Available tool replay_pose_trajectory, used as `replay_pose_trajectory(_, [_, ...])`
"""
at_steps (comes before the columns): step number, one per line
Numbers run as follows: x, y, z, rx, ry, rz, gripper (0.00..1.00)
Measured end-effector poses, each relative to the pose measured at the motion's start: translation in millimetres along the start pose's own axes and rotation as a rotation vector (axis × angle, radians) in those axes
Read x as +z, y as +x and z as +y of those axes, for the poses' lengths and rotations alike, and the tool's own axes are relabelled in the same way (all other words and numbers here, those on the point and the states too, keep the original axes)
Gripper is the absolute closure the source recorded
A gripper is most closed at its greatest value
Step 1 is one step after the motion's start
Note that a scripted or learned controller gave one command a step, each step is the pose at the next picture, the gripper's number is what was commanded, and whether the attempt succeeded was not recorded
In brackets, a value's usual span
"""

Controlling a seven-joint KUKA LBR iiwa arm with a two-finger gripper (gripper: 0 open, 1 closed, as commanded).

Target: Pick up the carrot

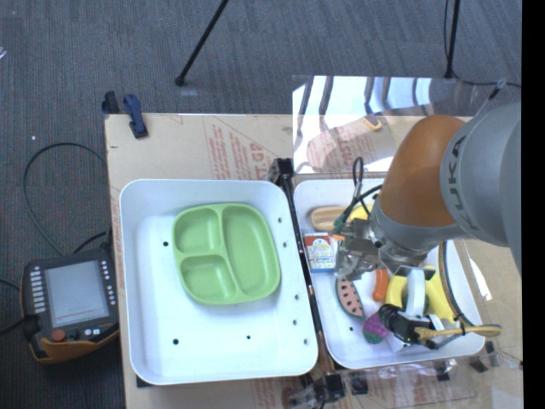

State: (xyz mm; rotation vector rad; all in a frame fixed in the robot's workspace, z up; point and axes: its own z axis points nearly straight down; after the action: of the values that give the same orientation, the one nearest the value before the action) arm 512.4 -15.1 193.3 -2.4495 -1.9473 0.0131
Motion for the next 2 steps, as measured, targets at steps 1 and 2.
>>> replay_pose_trajectory(1, [-7.7, -1.4, 0.6, 0.004, 0.006, 0.001, 1.0])
replay_pose_trajectory(2, [-15.3, -3.2, 1.4, 0.006, 0.013, 0.002, 1.0])
